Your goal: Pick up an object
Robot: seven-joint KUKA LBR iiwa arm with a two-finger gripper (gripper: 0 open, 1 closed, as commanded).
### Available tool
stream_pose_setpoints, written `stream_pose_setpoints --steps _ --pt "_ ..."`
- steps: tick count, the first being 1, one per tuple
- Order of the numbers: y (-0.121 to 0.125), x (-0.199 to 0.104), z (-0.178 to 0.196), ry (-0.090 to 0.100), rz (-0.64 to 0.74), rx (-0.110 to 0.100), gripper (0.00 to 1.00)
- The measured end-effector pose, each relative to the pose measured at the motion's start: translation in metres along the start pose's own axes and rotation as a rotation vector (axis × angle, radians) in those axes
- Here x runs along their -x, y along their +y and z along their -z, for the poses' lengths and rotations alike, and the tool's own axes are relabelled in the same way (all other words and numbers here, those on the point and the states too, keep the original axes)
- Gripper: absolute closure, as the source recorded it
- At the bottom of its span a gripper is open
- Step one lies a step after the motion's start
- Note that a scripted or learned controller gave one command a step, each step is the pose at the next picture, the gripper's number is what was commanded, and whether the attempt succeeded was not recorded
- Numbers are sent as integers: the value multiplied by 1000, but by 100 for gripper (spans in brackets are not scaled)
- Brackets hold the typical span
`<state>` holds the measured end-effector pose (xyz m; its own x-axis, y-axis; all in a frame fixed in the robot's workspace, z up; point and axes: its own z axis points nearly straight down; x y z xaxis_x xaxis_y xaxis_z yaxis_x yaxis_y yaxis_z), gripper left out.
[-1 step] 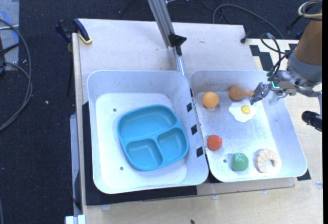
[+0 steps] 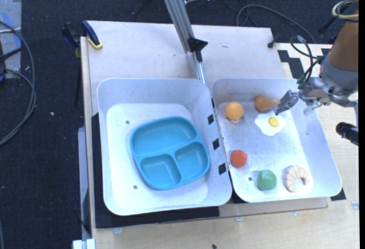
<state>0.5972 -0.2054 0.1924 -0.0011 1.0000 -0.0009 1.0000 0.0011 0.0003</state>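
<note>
Two white bins sit side by side on your bench. Your left bin (image 2: pixel 114 99) holds a blue tray (image 2: pixel 169 152) with three parts, tilted a little. Your right bin (image 2: pixel 319 145) holds the small toys.

Look at the brown toy (image 2: pixel 264 103) near the back of the right bin. It is longer than it is wide, and its long way runs left to right. Its thin end points right, toward your gripper (image 2: pixel 287 101). The gripper tip is just beside that end, maybe touching it. You cannot tell if the fingers are apart or together, because they are too small and dark.

Just beside the brown toy lies a fried egg (image 2: pixel 270 124), in front of it. An orange ball (image 2: pixel 234 110) sits to its left, near the bin's left wall. A red ball (image 2: pixel 238 158), a green ball (image 2: pixel 266 179) and a shrimp (image 2: pixel 297 178) lie near the front edge, well apart from the gripper.

You have open floor in the middle of the right bin and along its right side.
</note>
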Motion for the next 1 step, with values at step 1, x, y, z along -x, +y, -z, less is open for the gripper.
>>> stream_pose_setpoints --steps 1 --pt "4 6 -46 1 -2 -3 0"
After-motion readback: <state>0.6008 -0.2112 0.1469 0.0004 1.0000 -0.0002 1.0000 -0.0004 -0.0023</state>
